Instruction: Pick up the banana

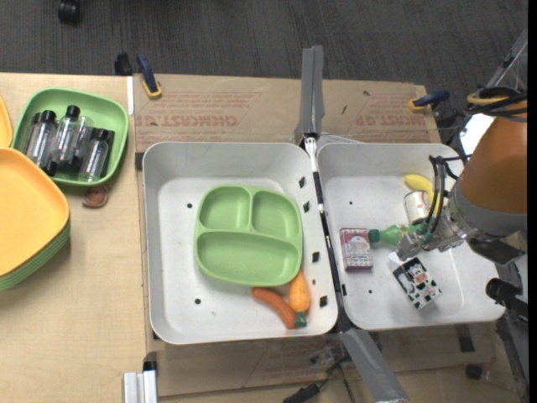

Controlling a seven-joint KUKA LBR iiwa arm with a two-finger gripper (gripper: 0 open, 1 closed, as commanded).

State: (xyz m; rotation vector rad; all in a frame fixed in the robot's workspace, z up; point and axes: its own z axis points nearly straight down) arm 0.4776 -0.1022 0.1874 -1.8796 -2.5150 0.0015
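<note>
- I see the small curved yellow banana (418,184) lying in the right shallow white bin (369,300), near its back right part.
- My pincer (417,243) sits just in front of the banana, lower in the bin.
- I cannot tell how the pincer stands.

The banana (419,184) is small and yellow, lying in the right-hand bin toward the frame's right side, a little above mid-height. Its curved body slants down to the right, partly hidden by cables.
</note>
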